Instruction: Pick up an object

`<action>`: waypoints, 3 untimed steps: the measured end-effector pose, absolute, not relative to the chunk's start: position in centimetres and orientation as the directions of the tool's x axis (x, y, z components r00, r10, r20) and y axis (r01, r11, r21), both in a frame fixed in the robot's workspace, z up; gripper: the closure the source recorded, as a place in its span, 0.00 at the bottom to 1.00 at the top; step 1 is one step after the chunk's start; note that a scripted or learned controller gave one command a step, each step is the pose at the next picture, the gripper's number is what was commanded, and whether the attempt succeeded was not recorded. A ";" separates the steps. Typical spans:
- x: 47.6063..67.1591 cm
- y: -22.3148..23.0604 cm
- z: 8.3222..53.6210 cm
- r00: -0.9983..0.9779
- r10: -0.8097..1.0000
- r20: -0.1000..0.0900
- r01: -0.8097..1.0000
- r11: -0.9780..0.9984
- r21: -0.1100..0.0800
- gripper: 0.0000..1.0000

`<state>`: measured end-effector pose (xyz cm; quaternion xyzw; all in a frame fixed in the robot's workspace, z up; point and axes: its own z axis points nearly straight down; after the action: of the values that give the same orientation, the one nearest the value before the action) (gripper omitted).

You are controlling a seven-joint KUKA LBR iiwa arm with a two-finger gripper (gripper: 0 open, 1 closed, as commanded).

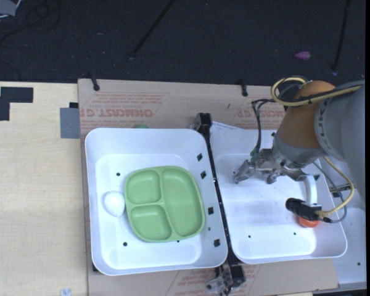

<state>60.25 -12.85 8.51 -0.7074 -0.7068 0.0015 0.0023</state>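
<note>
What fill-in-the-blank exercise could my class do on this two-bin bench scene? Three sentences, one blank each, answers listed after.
1. The green divided plate lies in the ____ bin of the camera view.
2. The plate has ____ compartments.
3. The small white ball lies beside the plate's ____ edge in the view.

Missing words: left; three; left

The gripper hangs over the right bin.
</note>
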 end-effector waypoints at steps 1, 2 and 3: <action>60.3 -12.9 9.7 0.004 1.000 0.001 1.000 -0.004 -0.004 1.00; 60.7 -13.9 15.1 0.005 1.000 -0.001 1.000 -0.005 0.001 1.00; 60.6 -14.4 21.4 0.004 1.000 -0.001 1.000 -0.004 0.003 1.00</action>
<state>60.58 -14.42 21.38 -0.7085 -0.7057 -0.0007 -0.0012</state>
